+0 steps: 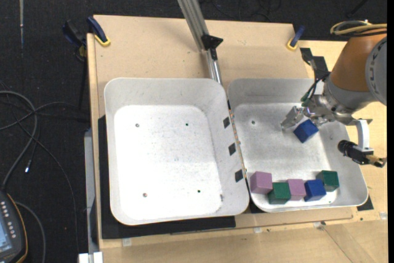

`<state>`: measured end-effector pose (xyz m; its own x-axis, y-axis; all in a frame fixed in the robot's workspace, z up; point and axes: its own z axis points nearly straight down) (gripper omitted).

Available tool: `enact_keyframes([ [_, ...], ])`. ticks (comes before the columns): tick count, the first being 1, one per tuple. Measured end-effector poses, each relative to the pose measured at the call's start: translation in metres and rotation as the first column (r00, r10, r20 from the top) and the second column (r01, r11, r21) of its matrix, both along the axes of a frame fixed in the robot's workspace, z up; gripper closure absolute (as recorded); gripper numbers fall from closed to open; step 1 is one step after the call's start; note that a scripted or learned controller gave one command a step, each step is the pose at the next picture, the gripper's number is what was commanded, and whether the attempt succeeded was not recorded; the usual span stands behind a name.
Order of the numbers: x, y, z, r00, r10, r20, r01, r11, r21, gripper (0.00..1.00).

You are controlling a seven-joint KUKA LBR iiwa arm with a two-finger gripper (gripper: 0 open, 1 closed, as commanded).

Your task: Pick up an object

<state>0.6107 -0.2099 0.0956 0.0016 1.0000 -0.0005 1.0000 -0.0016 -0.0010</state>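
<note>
Two-finger metal gripper (300,120) looks pinched on a small blue cube (305,131), lifted over the right white bin's (271,94) far right side. The other blocks (294,186) sit along its near edge.

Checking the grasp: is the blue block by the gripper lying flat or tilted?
Tilted: the blue block sits cornerwise at the gripper.

The wooden bench (160,52) bears two white bins (117,95) side by side, touching.
</note>
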Motion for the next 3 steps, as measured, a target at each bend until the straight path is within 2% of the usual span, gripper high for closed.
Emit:
enact_keyframes([
  [1, -0.023, 0.028, 0.001, 1.000, 0.004, 0.001, -0.004, 1.000, 0.000, 0.00],
  [2, -0.022, 0.027, 0.010, 1.000, 0.001, 0.004, -0.001, 1.000, -0.001, 1.00],
  [3, -0.044, 0.078, 0.036, 1.000, 0.008, -0.001, -0.008, 1.000, 0.003, 1.00],
])
